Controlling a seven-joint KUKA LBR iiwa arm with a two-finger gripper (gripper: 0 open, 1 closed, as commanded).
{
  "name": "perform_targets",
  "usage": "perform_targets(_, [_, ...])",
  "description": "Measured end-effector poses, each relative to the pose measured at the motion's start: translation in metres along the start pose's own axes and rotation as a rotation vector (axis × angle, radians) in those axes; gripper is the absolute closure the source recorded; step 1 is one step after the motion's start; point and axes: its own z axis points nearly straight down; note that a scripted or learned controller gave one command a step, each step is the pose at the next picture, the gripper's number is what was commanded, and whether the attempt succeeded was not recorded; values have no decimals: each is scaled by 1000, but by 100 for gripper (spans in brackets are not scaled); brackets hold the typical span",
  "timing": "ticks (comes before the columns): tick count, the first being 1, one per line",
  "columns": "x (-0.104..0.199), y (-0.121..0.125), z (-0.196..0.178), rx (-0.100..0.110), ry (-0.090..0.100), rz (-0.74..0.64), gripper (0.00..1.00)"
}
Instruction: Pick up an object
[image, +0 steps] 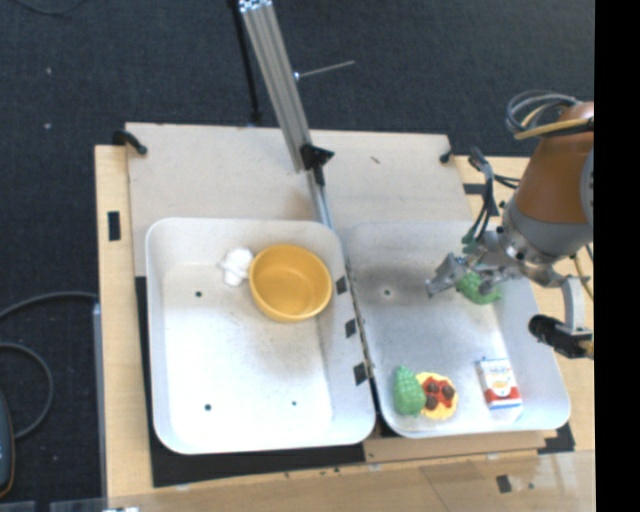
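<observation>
Small green lumpy object (479, 288) sits between gripper (462, 279) fingers.

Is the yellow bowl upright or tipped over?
Upright: the yellow bowl shows its open mouth and inside, in the left bin.

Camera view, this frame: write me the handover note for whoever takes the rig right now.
Gripper: over the right bin, a green object right at it; whether it is gripped cannot be told.
Right bin, near edge: green leafy toy, yellow and red item, small carton.
Left bin: yellow bowl, small white object touching it.
Done: no confirmed lift.
Left: confirm the grasp, raise one object.
</observation>
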Motion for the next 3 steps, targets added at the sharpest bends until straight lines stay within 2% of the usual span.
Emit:
perform_targets(1, [0, 0, 0, 0, 0, 1, 0])
perform_targets(2, [1, -2, 60, 4, -2, 5, 0])
perform_targets(3, [0, -1, 100, 0, -3, 6, 0])
